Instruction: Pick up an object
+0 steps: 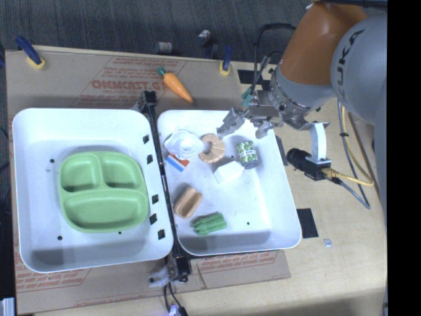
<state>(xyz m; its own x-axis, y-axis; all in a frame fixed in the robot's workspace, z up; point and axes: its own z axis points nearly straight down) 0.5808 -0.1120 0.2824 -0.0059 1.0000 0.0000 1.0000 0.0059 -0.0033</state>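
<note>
My claw (248, 124) hangs spread, pinching nothing, above the can (246, 153). The can touches a white block (228, 172) and disc (212, 149); 1 finger could snag those.

Illumination is even, diffuse and overhead. The white bins (39, 176) render bright, with mild glare on their floors and soft shadow along their inner walls. Objects cast short, faint shadows. Overall sharpness is moderate; fine detail is soft and slightly grainy.

Green tray (102, 191), white bins (29, 242), orange carrot (177, 87), green-white patterned can (247, 153), orange-banded grey arm (329, 38).
</note>
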